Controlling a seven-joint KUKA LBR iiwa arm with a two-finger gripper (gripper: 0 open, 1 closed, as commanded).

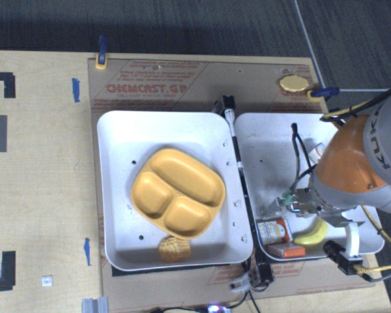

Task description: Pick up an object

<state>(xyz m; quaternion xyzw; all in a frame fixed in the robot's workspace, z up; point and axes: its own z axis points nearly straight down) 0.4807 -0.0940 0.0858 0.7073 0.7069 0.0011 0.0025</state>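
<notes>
Two white bins side by side on the bench, seen from above at a slant. Nearest, along the right bin's (267,135) front wall: a small orange-and-white labelled can (274,231) lying on its side, a flat red piece (288,252) just in front of it, and a yellow banana (312,234) with long axis running from low left up to the right, upper end lost under the arm. Can's label too small to read. Just above these, the gripper (305,204), buried under wrist and cables; cannot tell how wide the claw stands or whether anything sits in it. In the left bin (111,175), a small tan ridged object (174,247) touching a yellow three-compartment tray (177,191). Farthest, faint red lettering on the cardboard sheet (150,83), roughly "CHEMCAST", and a tan disc (294,83).
</notes>
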